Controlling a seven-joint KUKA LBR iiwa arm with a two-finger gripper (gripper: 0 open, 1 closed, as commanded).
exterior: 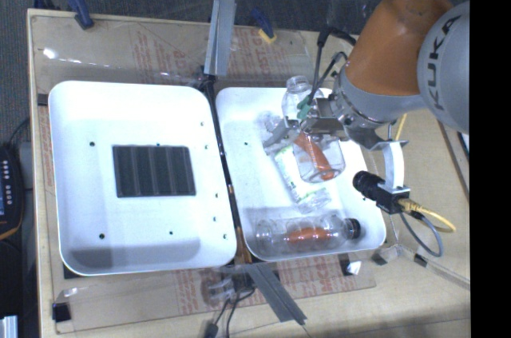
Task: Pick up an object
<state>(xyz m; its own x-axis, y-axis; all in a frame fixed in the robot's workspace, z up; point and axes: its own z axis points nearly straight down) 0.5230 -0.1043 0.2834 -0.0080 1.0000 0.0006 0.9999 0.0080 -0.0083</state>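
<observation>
The right bin (239,169) holds several clear plastic things. A clear bottle (307,232) with an orange part inside and a dark cap lies along the bin's front wall. A clear packet with an orange piece (317,158) lies in the middle, on top of a longer clear wrapper (294,183). Another small clear bottle (296,93) stands near the back wall. My gripper (302,133) hangs low over the middle of this bin, right at the top edge of the orange-filled packet. The wrist body hides how it meets the packet.
The left bin (72,169) bears a black ribbed rectangle (153,170) in its middle. A metal bar (219,33) rises behind the seam between the bins. A black cylinder with a yellow cable (382,191) sticks out from the arm beside the right bin's right wall.
</observation>
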